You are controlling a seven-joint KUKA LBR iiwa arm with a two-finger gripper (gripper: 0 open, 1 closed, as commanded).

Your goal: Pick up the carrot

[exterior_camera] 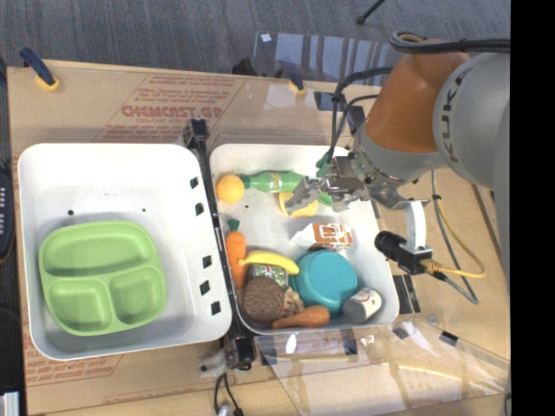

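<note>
Camera view: hand (317, 194) low over right bin's (375, 232) back, finger state unclear, well apart from carrot (236, 251).

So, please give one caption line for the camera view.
Claw over the right bin, beside a green bottle; carrot at the bin's left wall.

Orange carrot (236, 253), yellow banana (270, 262), teal bowl (329, 278), lime-green divided tray (102, 276), green bottle (276, 181), white bins (52, 167), grey arm (468, 111) with orange band.

Left bin (52, 172) holds a green tray (102, 276). Right bin (260, 156) holds a banana (270, 262), teal bowl (328, 279), green bottle (273, 181), orange ball (230, 188), brown disc (263, 299) and small carton (332, 234).
</note>
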